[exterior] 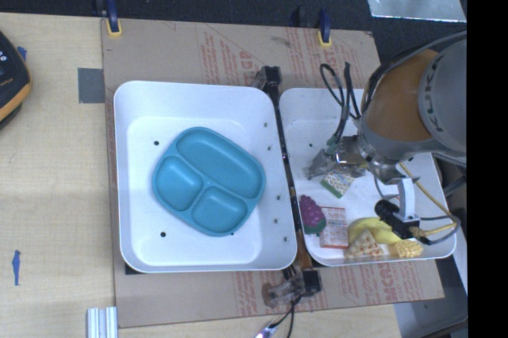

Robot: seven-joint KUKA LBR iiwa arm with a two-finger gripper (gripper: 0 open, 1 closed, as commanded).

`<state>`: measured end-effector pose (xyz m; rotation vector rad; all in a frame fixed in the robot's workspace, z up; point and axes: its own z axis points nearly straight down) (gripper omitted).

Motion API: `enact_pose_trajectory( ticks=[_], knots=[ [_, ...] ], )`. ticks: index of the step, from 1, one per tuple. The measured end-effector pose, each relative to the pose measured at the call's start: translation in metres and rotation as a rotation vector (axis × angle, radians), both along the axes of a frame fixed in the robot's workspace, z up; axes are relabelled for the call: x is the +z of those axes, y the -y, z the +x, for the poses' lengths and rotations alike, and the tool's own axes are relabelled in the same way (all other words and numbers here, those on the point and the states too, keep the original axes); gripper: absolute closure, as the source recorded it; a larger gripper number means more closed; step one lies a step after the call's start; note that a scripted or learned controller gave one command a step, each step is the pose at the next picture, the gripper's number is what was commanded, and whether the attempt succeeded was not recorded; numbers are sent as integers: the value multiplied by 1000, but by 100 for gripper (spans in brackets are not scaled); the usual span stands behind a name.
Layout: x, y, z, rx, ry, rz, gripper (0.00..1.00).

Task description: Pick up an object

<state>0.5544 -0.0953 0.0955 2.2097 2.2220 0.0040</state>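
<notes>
Metal fingers (pixel 324 163) of my gripper (pixel 332 164) sit low in the white right-hand bin (pixel 305 110); I cannot tell whether they are parted or clenched. Just below them lies a small green-and-white printed packet (pixel 337 182). Further toward the lower right rest a purple grape-like toy (pixel 310 212), a yellow plastic banana (pixel 373 229) and corn cob (pixel 406 249). Left of centre, the other white bin (pixel 135 102) holds a blue divided plate (pixel 208 181).
</notes>
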Motion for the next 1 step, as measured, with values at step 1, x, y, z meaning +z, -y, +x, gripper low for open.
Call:
enact_pose_trajectory(
  ticks=[1],
  knots=[
    [0, 25, 34, -2, -2, 2, 0]
  ],
)
